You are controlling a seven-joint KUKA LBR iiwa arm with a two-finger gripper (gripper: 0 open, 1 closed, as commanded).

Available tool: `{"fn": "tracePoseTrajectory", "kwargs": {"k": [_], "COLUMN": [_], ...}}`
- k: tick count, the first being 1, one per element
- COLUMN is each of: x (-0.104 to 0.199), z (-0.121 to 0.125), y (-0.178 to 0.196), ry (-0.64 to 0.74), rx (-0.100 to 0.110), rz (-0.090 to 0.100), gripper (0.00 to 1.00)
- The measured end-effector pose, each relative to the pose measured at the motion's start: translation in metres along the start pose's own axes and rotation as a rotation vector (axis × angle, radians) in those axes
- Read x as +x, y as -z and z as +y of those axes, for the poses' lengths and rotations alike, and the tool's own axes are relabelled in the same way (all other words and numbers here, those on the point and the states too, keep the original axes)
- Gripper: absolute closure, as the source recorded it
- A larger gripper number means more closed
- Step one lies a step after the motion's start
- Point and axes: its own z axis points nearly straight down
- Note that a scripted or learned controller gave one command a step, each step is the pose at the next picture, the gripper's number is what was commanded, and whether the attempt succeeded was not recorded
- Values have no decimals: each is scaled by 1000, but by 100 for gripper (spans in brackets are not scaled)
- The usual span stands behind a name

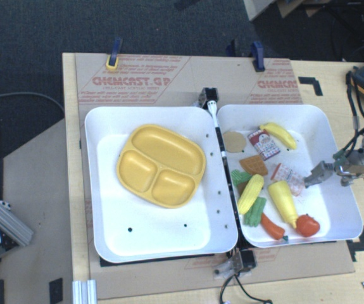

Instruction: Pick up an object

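Note:
The right bin [333, 128] holds a pile of toy foods. A banana [278, 135] and a red box [264, 144] lie toward the back, beside a tan disc [234, 142] and a brown toast piece [254, 164]. Nearer the front are a corn cob [251, 193], a green piece [255, 211], a carrot [271, 226], a yellow squash [283, 202] and a red tomato [307, 225]. A pink-and-white packet [285, 173] lies mid-bin. My gripper [310, 180] reaches in from the right, low over the bin, its tip just right of the packet and above the squash.
The left bin [102, 189] holds a yellow divided plate [161, 165]. A black-and-white divider [218, 151] runs between the bins. Blue and yellow clamps [113, 56] hold the cardboard backing. Cables hang at the right edge [359, 132].

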Motion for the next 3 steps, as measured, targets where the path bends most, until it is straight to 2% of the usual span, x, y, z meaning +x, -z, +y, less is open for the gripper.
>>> {"fn": "tracePoseTrajectory", "kwargs": {"k": [1,2,3], "x": [0,1,0], "z": [9,9,10], "y": [-50,-103,-89], "ry": [1,0,-2], "rx": [4,4,-2], "rz": [2,2,-1], "gripper": [0,0,100]}}
